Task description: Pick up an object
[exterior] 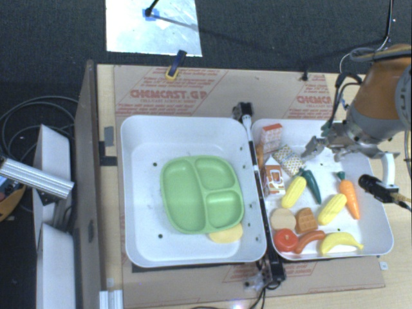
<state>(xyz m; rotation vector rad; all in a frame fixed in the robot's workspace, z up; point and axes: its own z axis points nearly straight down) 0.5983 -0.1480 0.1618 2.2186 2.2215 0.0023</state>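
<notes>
The robot arm [386, 92]: a bulky rounded body with a broad orange band above a grey wrist section. Thin black cables loop along its upper side. Below the wrist sits the end effector [335, 145], a cluster of grey metal parts. A white curved piece and a black cylindrical part show beside it.

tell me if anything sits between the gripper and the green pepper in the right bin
Nothing visible does. The gripper hangs over the right bin, and the green pepper lies just below it in the view, with bare bin floor between.
</notes>
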